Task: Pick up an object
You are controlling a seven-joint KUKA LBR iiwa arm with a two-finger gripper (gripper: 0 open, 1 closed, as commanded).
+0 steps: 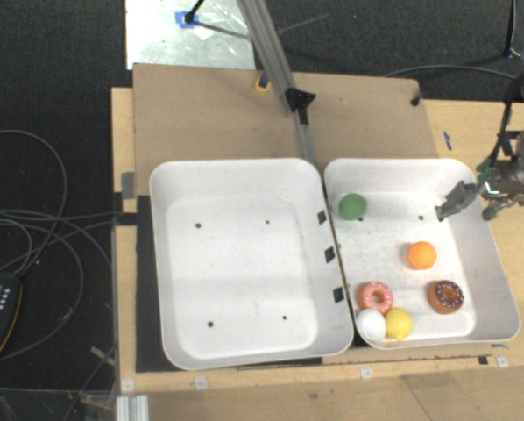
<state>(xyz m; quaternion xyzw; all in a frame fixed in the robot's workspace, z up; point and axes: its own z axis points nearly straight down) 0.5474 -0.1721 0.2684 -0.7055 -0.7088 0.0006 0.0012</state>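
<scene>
Hovering over the right bin's [488, 261] far right edge, the tool [462, 198] has one dark finger sticking out to the left, and I honestly can't tell if it's wide or narrow. Nothing is visibly held. Inside that bin: a green ball [352, 205] near the top left, an orange ball [421, 255] mid-right, then a pink donut [376, 296], chocolate donut [445, 296], white ball [371, 325] and yellow ball [399, 324] along the near side (the last two touching).

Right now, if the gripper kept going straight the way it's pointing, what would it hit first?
The gripper points left and slightly down over the right bin. Going straight, it would probably meet the bin's bare floor before the green ball; its height is hard to judge.
</scene>
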